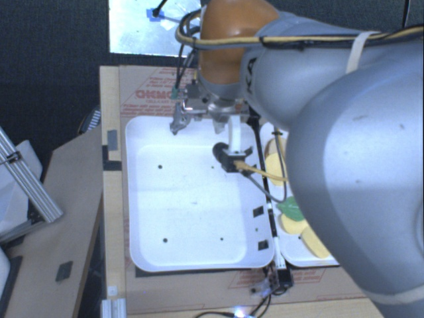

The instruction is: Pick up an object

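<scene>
I work in a robotics lab: my table (79,197) carries white bins (192,197), aluminium framing (26,184) at left, dark curtain behind.
</scene>
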Robot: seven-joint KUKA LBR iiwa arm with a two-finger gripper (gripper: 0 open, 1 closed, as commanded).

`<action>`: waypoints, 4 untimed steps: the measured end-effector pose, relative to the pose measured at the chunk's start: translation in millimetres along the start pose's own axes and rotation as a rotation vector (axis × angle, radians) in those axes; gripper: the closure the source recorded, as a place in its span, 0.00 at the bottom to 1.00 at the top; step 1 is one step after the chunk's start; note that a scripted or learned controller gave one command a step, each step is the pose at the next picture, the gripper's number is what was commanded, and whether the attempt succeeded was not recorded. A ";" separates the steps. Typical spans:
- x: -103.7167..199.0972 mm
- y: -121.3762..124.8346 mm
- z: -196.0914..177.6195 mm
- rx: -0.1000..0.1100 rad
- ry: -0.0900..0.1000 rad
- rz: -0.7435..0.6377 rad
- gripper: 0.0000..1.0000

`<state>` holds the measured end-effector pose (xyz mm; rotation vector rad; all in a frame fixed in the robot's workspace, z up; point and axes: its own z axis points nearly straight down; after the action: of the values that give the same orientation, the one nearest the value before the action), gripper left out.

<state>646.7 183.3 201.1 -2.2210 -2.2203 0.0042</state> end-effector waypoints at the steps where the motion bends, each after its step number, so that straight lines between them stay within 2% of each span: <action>1: 51.4 -7.6 119.6 -0.004 0.003 -0.007 0.00; 2: 49.6 -6.9 106.2 -0.004 0.003 -0.006 1.00; 3: 51.6 23.5 43.9 -0.008 0.003 -0.005 1.00; 4: 51.3 22.0 98.3 -0.003 0.001 -0.006 1.00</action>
<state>668.4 234.5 102.7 -2.2152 -2.2280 -0.0004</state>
